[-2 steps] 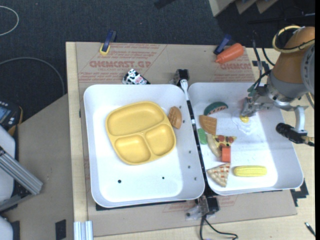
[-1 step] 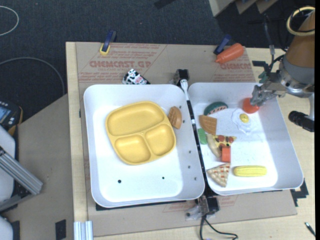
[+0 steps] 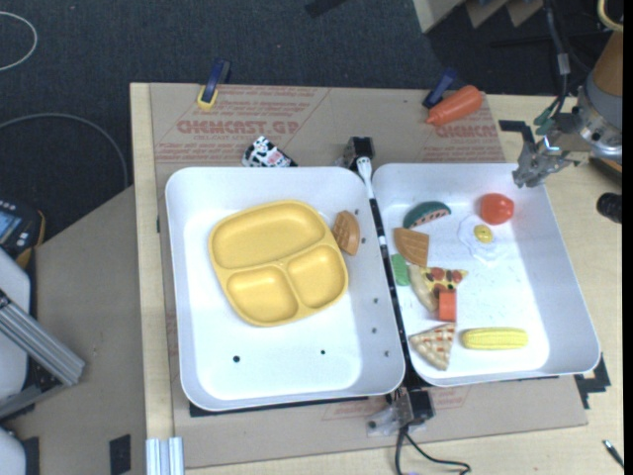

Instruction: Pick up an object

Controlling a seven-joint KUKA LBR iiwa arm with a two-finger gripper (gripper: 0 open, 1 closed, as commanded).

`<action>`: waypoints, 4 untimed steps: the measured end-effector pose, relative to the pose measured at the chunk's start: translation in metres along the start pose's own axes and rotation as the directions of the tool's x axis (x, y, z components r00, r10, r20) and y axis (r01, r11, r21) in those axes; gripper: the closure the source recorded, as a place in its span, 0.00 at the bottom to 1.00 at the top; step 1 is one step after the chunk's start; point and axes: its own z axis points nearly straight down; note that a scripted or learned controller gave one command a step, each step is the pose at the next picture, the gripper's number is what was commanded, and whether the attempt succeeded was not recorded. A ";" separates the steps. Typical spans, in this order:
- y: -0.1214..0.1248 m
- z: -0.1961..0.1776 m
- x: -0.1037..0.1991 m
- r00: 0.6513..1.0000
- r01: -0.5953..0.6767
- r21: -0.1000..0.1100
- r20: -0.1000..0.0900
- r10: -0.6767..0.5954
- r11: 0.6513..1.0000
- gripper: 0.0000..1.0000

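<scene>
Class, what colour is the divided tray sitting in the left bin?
Yellow. The divided tray shows plainly in the camera view, in the left bin.

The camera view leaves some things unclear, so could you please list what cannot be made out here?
- Arm: cut off by the right edge.
- Hand: too small and blurred to tell its state.
- Food pile in the right bin: pieces overlap, small ones unclear.
- Black-and-white item: too small to identify.
</scene>
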 end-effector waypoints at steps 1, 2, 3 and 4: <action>0.001 0.003 0.000 1.000 0.000 0.006 -0.001 0.000 1.000 1.00; -0.020 -0.008 0.052 1.000 0.003 0.012 -0.006 -0.003 1.000 1.00; -0.036 0.004 0.102 1.000 0.003 0.014 -0.007 -0.003 1.000 1.00; -0.060 -0.006 0.149 1.000 0.004 0.014 -0.007 -0.004 1.000 1.00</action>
